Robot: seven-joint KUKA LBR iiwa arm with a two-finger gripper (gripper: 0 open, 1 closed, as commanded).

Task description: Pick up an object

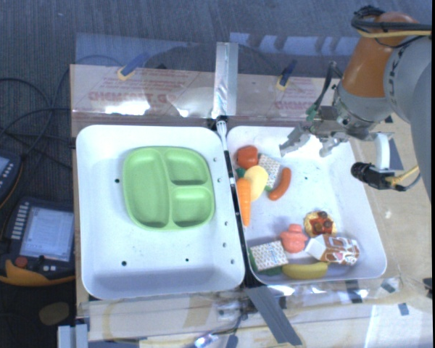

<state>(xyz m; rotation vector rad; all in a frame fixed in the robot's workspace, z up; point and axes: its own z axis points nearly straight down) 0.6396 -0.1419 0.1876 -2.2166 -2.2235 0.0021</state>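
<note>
My gripper (311, 143) hangs over the far part of the right bin (362, 201), its two fingers spread open with nothing between them. Just left of and below it lie a red tomato (247, 155), a checkered cracker (270, 167), a yellow pear-like fruit (255, 182), an orange carrot (244, 201) and a red sausage (279, 184). At the near end of the bin sit a pink toy (293, 239), a brown round item (319, 223), a white packet (335, 251), a banana (305, 270) and a second cracker (267, 254).
The left bin (101, 216) holds a green divided plate (168, 187). A metal divider rail (224, 78) stands behind the seam between the bins. A black cable plug (370, 174) hangs off the arm over the right bin's right wall.
</note>
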